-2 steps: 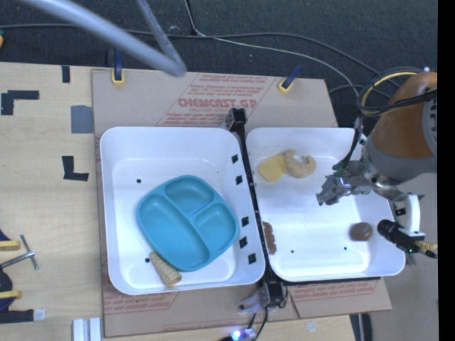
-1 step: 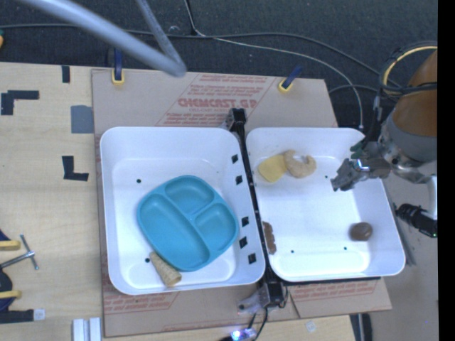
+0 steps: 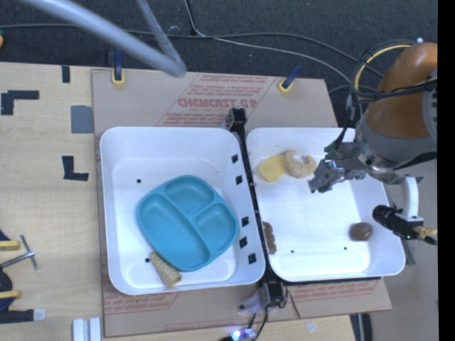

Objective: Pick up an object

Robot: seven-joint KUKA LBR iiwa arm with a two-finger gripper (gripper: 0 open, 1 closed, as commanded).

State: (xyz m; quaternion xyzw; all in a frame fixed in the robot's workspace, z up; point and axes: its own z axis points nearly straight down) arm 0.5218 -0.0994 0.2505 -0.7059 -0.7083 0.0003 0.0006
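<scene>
The tool [image 3: 321, 180] hangs over the right bin [image 3: 320, 261], just beside the pale yellow object [image 3: 272, 168] and tan lump [image 3: 299, 164] near the bin's far edge. Whether it grips anything cannot be told. This looks like the approach step; next it must shift over one piece and descend.

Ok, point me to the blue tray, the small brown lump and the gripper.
blue tray [image 3: 186, 222]: camera view, on its large compartment.
small brown lump [image 3: 361, 231]: camera view, on its middle, in the right bin.
gripper [image 3: 319, 183]: camera view, between its fingertips.
</scene>
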